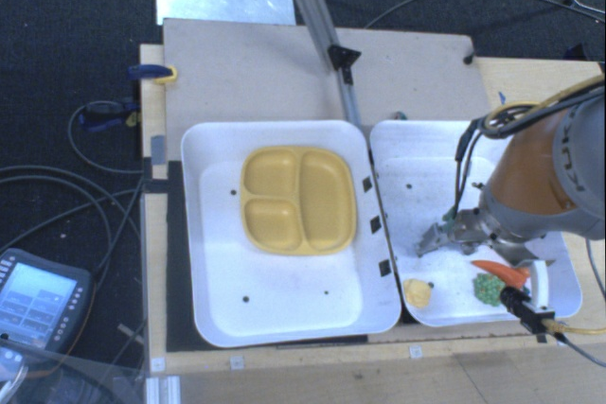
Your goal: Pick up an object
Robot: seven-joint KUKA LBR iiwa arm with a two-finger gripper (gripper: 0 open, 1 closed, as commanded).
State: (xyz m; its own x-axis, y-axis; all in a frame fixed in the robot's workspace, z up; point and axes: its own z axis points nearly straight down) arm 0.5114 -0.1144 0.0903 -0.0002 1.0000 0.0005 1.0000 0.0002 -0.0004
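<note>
My gripper (437, 241) hangs over right bin (417, 156) mid-floor, jaws apart, nothing btwn. Yellow piece (417, 293), carrot (502, 272), green bit (487, 289) crowd near edge.

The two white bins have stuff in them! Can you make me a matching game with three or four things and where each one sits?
Things:
1. yellow plastic divided plate
2. small pale yellow lump
3. orange carrot-shaped toy
4. green leafy toy

Places:
A. right bin, near its front left corner
B. middle of the left bin
C. right bin, just below the orange toy
D. right bin, beside the arm's wrist, above the green one

Pairs: 1-B, 2-A, 3-D, 4-C
</note>
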